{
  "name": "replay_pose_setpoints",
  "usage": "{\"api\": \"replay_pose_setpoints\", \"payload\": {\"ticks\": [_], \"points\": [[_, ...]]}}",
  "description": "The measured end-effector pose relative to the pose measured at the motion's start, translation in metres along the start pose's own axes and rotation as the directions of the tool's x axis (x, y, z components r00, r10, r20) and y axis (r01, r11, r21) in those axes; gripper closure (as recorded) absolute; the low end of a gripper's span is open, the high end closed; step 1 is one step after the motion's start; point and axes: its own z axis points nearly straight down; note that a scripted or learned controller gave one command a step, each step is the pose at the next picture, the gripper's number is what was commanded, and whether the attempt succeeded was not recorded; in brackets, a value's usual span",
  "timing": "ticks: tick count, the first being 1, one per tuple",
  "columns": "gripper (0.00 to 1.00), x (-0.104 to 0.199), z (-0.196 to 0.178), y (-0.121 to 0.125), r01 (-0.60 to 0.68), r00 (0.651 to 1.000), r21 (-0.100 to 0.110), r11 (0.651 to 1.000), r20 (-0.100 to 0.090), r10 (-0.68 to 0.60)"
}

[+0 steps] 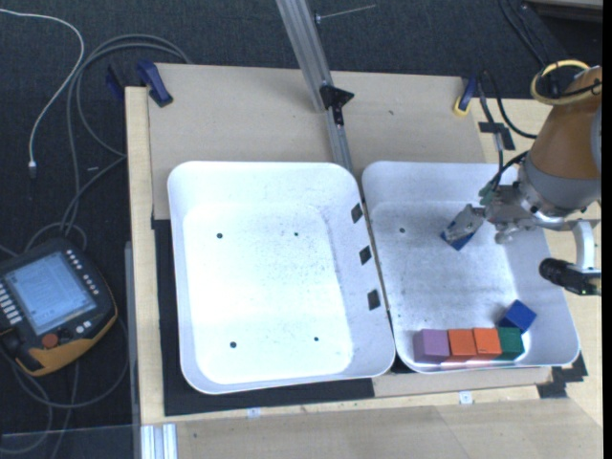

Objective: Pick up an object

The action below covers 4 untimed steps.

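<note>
Over the right bin [421, 199], the gripper [463, 229] hangs above the bin's upper middle, and a small blue object [460, 241] shows at its tip; whether that blue piece is a held block or part of the tool is too small to tell, and whether the fingers are spread or closed cannot be made out either; the grey arm [559, 151] comes in from the right edge, its orange band partly cut off by that edge, the wrist angled down and to the left so that the gripper points diagonally toward the bin floor; a dark fitting [566, 273] sticks out below the wrist. Along the near wall of the right bin a row of blocks lies side by side, touching: a purple block [434, 344], an orange block [462, 342], a second orange block [487, 340] and a green block [511, 342]; the row's long axis runs left to right along the wall; a blue block [518, 315] sits just behind the green one, turned corner-on. The left bin [191, 256] lies beside the right one, their walls touching; a teach pendant [53, 299] rests on the dark floor well to the left, its cables trailing off the upper edge.
</note>
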Motion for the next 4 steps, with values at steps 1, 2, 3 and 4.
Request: {"api": "replay_pose_setpoints", "payload": {"ticks": [1,2,3,4], "points": [[1.00,0.000,-0.011,0.001,0.001,1.000,-0.004,1.000,0.000,-0.001],[0.00,0.000,-0.011,0.001,0.001,1.000,-0.003,1.000,0.000,-0.001],[0.00,0.033,0.035,0.052,0.005,1.000,0.002,1.000,-0.001,-0.005],[0.00,0.055,0.033,0.033,0.001,1.000,0.007,1.000,-0.002,-0.001]]}}
